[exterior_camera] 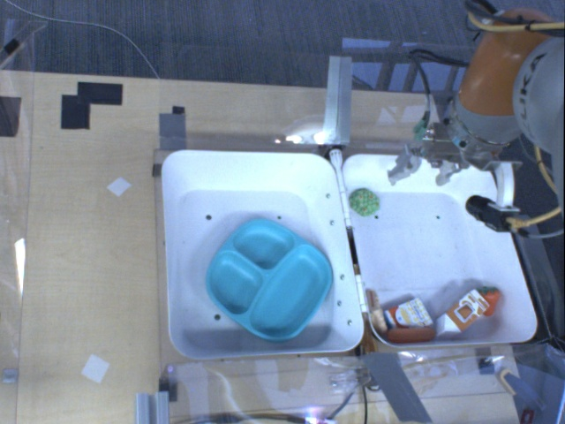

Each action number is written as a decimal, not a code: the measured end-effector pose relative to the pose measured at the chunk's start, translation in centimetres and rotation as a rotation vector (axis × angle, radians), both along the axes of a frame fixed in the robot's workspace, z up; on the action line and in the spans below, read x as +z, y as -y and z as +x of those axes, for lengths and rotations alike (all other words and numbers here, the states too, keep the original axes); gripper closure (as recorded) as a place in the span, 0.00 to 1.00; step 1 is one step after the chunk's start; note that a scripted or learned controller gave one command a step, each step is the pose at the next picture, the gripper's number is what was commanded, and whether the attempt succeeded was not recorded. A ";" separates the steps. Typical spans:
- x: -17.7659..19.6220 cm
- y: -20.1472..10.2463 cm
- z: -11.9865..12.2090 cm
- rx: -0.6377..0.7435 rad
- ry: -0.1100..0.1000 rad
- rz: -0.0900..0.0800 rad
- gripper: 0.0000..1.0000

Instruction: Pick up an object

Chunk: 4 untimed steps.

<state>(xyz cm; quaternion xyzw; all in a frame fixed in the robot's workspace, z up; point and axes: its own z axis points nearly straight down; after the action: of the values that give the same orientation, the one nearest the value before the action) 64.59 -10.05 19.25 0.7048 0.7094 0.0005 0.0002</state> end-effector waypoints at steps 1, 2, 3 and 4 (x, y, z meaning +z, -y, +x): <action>-6.6 -0.9 2.3 -0.041 0.000 0.000 0.00; -9.4 -1.6 2.8 0.197 0.015 -0.004 0.00; -9.4 -1.0 2.7 0.304 0.008 -0.001 0.00; -9.4 -0.3 2.5 0.513 -0.003 -0.006 0.00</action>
<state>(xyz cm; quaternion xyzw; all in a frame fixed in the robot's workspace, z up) 67.04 -9.77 9.83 0.5015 0.8651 -0.0029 0.0013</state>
